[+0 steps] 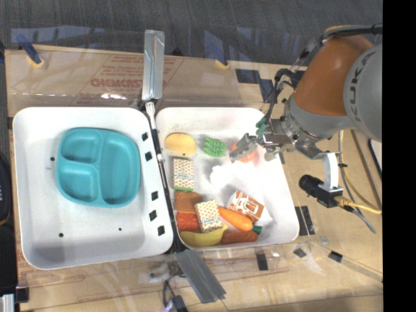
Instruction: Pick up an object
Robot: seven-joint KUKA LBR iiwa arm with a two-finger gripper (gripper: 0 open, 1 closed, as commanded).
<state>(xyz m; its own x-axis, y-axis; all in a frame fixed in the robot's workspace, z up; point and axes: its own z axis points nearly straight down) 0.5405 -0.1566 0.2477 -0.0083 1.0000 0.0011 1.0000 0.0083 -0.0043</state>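
Note:
The right bin holds a heap of toy food. A yellow bun and a green leafy piece lie at the back. A cracker box, an orange-and-white carton, a carrot and a banana lie nearer the front. My gripper hangs low over the back right part of this bin, just right of the green piece. A small red-orange thing shows right at the gripper; whether it is gripped is unclear.
The left bin holds a teal divided plate. A metal bar stands at the back between the bins. The arm's orange band and cables hang over the bench right of the bins.

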